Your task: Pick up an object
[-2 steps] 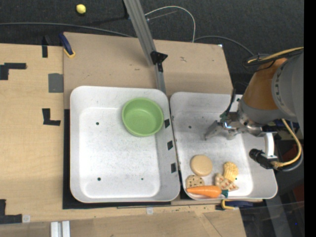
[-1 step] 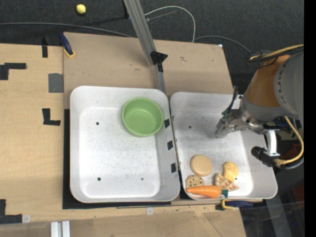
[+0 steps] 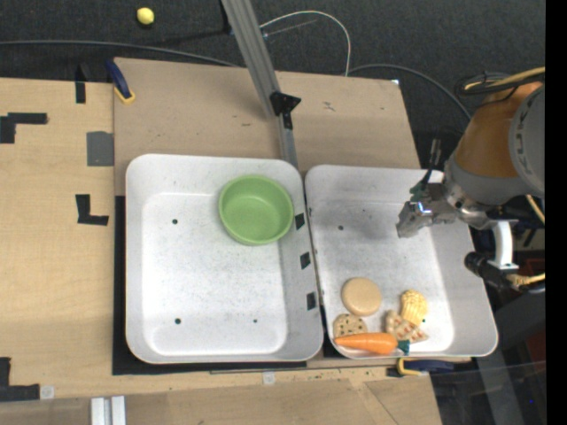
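My gripper hangs over the upper right part of the right bin, and nothing shows between its fingers. At that bin's near end lie a round tan cookie, a yellow corn cob, a small tan piece and an orange carrot. They sit well below the gripper in the view. A green bowl rests in the upper right corner of the left bin.
A grey metal pole slants down to the gap between the two bins. Black cables loop across the bench behind the bins. A small yellow ball lies on the dark floor at the top left.
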{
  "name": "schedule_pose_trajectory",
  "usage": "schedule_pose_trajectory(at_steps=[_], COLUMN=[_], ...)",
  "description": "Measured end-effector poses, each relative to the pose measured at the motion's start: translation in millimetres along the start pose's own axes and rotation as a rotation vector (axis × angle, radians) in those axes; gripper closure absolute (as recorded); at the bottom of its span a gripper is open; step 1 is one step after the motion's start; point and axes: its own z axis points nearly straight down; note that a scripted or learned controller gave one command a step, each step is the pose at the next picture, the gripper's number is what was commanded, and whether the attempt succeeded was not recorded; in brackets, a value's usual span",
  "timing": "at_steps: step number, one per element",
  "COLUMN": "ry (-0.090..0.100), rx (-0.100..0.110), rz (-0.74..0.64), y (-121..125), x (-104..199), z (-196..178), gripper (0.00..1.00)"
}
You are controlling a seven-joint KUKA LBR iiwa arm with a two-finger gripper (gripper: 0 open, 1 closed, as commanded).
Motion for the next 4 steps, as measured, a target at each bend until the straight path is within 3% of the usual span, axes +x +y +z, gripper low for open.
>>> schedule_pose_trajectory(at_steps=[2,3,4], ry=[-0.001,0.002,0.002], rx=[-0.004,0.003,0.003], rz=[-0.001,-0.005,-0.005], y=[-0.6,5.9,29.7], x=[7.1,58.5,102.3], z=[-124.9,-122.3,-117.7], gripper=[1.0,1.0,1.0])
